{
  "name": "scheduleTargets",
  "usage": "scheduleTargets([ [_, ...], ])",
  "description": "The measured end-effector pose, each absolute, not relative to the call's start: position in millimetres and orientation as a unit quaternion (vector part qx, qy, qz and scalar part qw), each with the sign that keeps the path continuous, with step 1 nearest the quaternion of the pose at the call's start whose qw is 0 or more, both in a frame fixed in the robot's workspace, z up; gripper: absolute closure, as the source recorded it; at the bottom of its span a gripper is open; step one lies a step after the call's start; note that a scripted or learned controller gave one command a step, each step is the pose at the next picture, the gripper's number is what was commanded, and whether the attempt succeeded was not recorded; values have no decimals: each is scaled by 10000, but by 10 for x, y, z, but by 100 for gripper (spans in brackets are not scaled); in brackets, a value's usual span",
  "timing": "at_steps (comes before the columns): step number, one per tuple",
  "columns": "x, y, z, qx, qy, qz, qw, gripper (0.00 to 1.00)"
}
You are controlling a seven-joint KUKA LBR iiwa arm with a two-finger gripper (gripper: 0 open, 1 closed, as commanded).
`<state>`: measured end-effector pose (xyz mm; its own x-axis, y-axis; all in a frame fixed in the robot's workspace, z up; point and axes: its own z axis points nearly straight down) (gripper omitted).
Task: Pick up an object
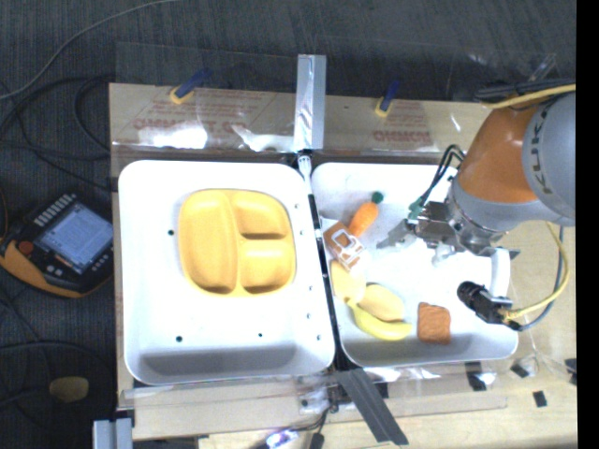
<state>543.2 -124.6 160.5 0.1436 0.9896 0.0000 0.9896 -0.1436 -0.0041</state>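
Right bin (412, 181) holds carrot (362, 218) just left of gripper (423, 230), whose grip state is unclear.

Glossy plastic tray (236, 241); smooth white bins (150, 344); matt carrot (363, 218).

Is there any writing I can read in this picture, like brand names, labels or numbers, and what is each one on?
"KU": large letters on the grey robot arm, cut off at the picture's edge.
Reddish print on the clear plastic sheet behind the bins: too blurred to read.
Screen of the handheld control pendant on the floor: too small to read.
Small white-and-orange block in the right bin: a pattern, no legible letters.
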Motion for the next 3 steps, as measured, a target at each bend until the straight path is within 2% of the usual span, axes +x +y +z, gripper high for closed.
scheduleTargets([
  [1, 5433, -1245, 1688, -7560, -6546, 20, 24, 100],
  [2, 5705, -1403, 912, -7305, -6829, -34, -53, 100],
  [3, 5705, -1384, 895, -7297, -6837, -36, -46, 0],
])
